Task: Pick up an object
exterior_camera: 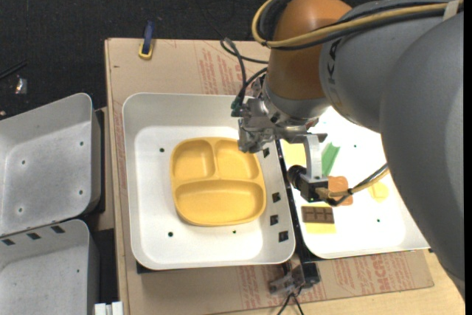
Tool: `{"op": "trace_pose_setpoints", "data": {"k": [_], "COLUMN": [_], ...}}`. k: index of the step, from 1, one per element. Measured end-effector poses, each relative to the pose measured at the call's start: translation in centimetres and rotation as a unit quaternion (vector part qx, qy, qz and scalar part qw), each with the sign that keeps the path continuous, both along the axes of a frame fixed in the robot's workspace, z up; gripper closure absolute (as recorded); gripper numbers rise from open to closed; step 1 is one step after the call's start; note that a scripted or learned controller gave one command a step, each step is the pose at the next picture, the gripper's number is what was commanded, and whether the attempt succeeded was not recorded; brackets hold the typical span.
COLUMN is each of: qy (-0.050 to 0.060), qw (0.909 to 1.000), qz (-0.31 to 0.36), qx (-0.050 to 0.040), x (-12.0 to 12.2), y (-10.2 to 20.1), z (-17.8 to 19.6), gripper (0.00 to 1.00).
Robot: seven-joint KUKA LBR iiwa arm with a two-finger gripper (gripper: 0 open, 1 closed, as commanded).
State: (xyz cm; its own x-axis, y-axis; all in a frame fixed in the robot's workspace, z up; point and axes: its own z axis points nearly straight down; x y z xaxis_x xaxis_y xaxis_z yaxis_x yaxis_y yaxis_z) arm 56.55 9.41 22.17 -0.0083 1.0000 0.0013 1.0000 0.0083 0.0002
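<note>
**Gripper over plate's far-right corner, grip state unclear**

Arm (383, 70) comes in from the right, w/ the orange band above the wrist at upper centre. Gripper (254, 135) sits low in the left bin (136, 181), at the far-right corner of the yellow plate (217, 184), right by the wall shared w/ the right bin (369, 247). Seen from above, the wrist body hides the tip, so can't tell if the claw is spread or pressed together. Nothing seen pinched in it. Can't tell either whether it touches the plate rim or just hangs over it.

The plate is a 3-compartment tray: two small sections on the far side, one big one on the near side. It lies flat, roughly mid-bin, turned slightly.

Right bin, partly covered by the arm:
- green piece (330, 156), tilted, near the shared wall
- orange piece (338, 184), just below the green one
- brown block (318, 215), lying on a yellow card (321, 226) toward the near side
- small yellow piece (378, 192), further right, apart from the rest

Both bins rest on a cardboard sheet (184, 63). A blue-and-yellow clamp (147, 40) is at its far-left edge. Spare white bins (44, 151) are stacked off to the left.
</note>
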Motion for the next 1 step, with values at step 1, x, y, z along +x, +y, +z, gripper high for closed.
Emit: {"op": "trace_pose_setpoints", "data": {"k": [1], "qy": [0.000], "qw": [1.0000], "qz": [-0.003], "qx": [-0.0009], "x": [-0.01], "y": [-0.38], "z": [0.04], "gripper": [0.00]}}
